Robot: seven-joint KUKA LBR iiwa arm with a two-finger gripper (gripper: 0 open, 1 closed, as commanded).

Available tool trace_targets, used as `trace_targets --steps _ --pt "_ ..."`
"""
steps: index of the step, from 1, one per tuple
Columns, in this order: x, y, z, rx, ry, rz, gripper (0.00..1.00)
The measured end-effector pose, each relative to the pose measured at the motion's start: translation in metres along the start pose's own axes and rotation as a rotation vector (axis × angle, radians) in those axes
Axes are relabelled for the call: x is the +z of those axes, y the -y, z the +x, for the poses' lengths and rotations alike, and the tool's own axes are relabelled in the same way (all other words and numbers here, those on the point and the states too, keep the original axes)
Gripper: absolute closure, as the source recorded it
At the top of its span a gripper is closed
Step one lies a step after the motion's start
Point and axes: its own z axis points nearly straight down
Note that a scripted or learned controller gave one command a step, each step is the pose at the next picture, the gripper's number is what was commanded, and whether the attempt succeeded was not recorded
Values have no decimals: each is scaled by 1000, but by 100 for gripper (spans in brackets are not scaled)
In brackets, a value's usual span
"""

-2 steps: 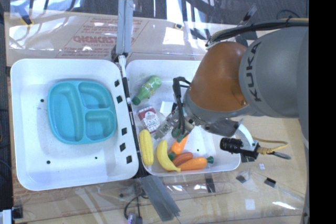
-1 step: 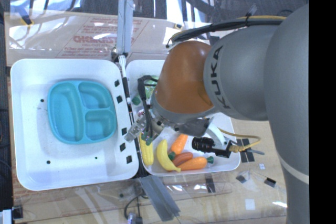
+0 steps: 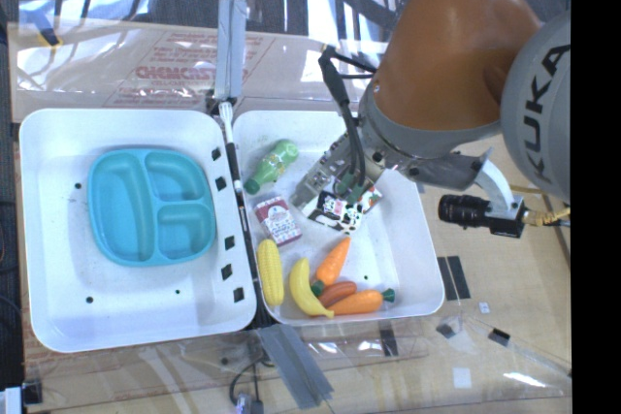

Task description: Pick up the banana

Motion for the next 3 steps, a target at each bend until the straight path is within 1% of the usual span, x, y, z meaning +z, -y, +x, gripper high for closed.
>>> trace_targets --steps 1,2,3 --pt "156 -3 -8 92 -7 7 0" --pt "160 33 -30 -21 -8 6 0" --pt "160 10 -7 -15 -8 7 0"
